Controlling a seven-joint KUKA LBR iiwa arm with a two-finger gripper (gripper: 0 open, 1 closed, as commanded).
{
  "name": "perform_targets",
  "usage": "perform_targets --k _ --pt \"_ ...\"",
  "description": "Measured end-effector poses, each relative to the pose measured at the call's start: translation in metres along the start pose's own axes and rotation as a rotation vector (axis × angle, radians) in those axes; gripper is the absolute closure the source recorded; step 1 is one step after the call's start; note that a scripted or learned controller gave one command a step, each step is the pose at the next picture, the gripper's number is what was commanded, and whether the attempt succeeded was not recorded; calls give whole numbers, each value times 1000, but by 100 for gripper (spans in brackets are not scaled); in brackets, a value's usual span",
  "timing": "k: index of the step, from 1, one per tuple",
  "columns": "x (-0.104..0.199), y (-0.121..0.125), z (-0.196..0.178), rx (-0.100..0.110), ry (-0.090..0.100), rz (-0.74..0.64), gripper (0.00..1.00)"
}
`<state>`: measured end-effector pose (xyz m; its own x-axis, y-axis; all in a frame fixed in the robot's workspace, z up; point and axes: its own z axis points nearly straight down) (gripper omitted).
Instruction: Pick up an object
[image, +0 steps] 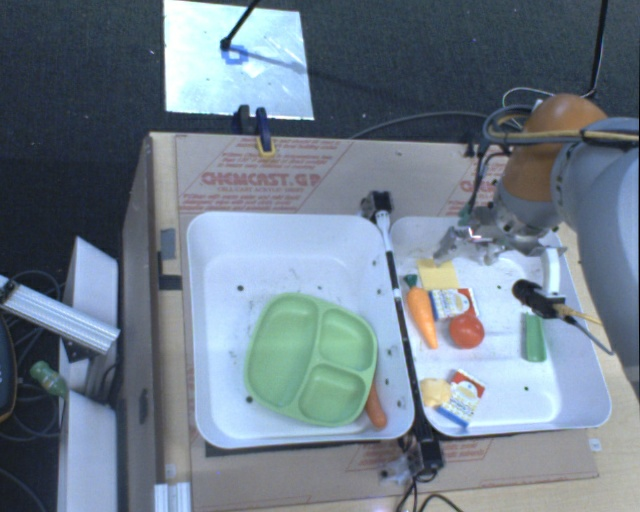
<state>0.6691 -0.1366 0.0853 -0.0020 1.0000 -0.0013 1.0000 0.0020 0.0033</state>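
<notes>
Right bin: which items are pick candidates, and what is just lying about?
Pick candidates, right bin: carrot, tomato, yellow block, green piece, two small cartons.

Lying about: green divided plate and a sausage in the left bin.

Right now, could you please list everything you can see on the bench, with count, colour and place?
Shallow white plastic bins: two, white, side by side on the bench.
Divided green plastic plate: one, green, left bin.
Small orange sausage-shaped toy: one, orange, left bin, by the plate's near edge.
Orange toy carrot: one, orange, right bin near the divider.
Round red toy tomato: one, red, right bin.
Yellow square block: one, yellow, right bin.
Green stick-shaped toy: one, green, right bin.
Pincer: one, metallic, over the right bin's far edge.
</notes>
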Motion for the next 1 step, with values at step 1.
perform_targets --k 1 --pt "39 0 0 1 2 -2 0"
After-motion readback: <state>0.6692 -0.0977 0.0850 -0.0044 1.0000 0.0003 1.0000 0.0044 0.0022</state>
